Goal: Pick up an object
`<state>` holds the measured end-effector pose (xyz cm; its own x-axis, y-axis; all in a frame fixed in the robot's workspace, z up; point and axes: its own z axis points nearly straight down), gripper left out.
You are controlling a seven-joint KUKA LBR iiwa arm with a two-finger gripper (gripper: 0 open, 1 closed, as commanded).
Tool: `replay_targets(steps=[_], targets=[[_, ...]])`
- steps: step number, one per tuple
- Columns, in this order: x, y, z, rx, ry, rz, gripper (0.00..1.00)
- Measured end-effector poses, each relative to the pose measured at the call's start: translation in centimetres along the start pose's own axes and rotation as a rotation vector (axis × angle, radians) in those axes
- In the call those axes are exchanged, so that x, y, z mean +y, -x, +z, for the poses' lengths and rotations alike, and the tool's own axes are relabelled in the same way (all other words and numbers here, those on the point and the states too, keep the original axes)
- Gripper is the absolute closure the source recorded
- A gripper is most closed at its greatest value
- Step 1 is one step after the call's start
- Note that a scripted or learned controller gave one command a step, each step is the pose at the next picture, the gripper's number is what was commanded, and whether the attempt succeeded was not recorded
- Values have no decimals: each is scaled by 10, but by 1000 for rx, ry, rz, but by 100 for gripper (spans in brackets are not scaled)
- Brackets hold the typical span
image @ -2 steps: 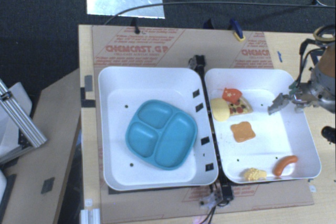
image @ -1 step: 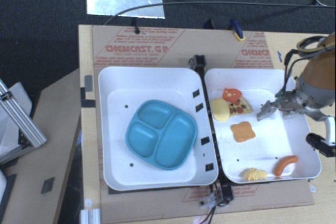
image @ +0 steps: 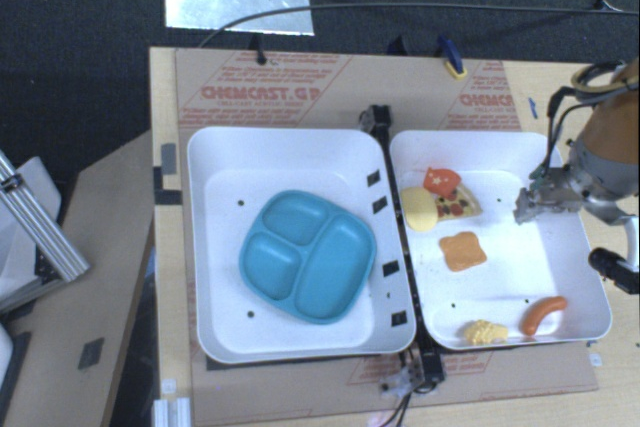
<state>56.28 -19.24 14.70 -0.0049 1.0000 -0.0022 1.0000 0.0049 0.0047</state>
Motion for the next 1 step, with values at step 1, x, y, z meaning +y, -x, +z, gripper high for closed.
replay_targets(steps=[1], targets=[[2, 9, -47, 0, 1, 2, 100]])
